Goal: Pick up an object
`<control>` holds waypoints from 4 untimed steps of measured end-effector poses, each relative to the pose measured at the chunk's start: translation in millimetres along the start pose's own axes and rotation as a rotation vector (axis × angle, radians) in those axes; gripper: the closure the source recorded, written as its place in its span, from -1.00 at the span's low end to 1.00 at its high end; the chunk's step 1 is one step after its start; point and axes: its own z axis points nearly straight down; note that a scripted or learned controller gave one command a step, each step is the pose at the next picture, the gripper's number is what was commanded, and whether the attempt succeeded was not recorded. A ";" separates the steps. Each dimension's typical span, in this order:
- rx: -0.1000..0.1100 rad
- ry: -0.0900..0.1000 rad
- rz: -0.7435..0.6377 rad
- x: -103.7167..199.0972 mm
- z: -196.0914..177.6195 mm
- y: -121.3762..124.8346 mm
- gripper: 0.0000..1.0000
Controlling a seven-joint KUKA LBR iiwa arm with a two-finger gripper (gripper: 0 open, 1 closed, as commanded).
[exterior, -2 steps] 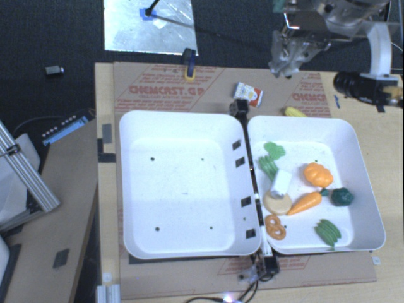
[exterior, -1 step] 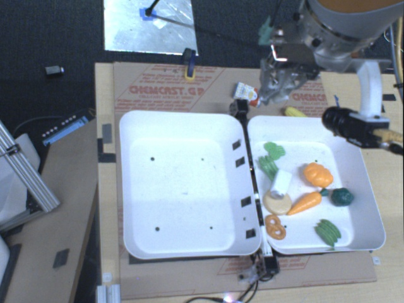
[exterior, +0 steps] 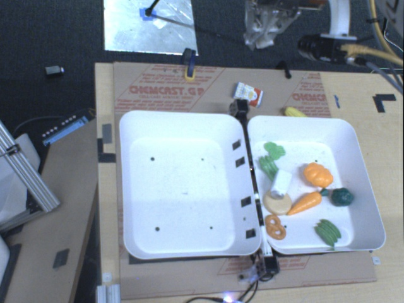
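Note:
The right bin (exterior: 360, 150) holds several toy foods: an orange pepper (exterior: 317, 175), a carrot (exterior: 304, 202), a dark green broccoli (exterior: 342, 197), a white block (exterior: 281, 182) resting on a tan disc (exterior: 278, 202), a pretzel (exterior: 275, 226), a green pod (exterior: 328, 231) and two green leafy pieces (exterior: 271, 158). My gripper (exterior: 264, 35) hangs high over the floor beyond the bench's far edge, well clear of both bins, with nothing seen in it.
The left bin (exterior: 136, 169) lies beside the right one. On the cardboard behind the bins sit a small red-and-white carton (exterior: 248, 93), a yellow piece (exterior: 295, 112) and a yellow clamp (exterior: 189, 65). A metal frame (exterior: 25, 175) stands at the left.

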 end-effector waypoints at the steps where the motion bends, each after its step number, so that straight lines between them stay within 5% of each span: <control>1: 0.006 0.002 -0.009 31.6 -2.0 -63.7 1.00; 2: 0.001 0.001 -0.005 50.5 -0.5 18.9 1.00; 4: 0.007 0.002 -0.008 102.5 -1.6 -68.6 1.00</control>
